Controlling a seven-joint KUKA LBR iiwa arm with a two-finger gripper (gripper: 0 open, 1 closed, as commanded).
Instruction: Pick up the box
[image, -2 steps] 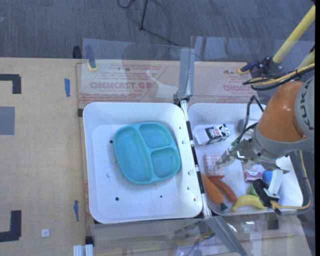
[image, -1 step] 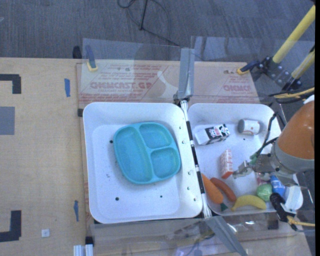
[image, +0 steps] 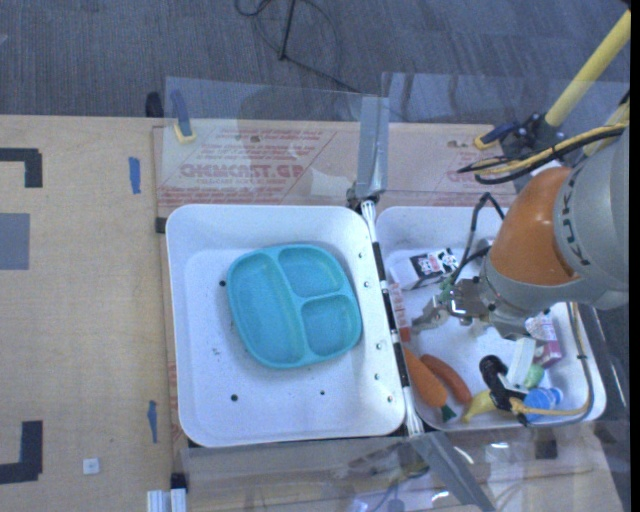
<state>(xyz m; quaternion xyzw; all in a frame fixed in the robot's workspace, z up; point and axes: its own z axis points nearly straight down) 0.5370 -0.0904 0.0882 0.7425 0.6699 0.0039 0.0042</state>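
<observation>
The box, small and white with black print on top, lies flat in the far left part of the right bin, close to the wall that it shares with the left bin. The grey arm, with its orange band, reaches in from the right and covers much of the right bin. Its claw hangs low just on the near side of the box, and the slant of the view does not show whether the two touch. I cannot tell how far the claw is open, and nothing can be seen held in it.

Two orange toy carrots lie side by side on the near side of the claw, along the bin's left wall, apart from the box. Farther right, half under the wrist, sit a small pink-and-white item and a blue item by the near right corner; what they are is unclear. Nothing lies on top of the box.

The left bin holds a teal divided plate with three compartments, well away from the claw. Both bins rest on a pale wooden tabletop marked with blue tape.
</observation>
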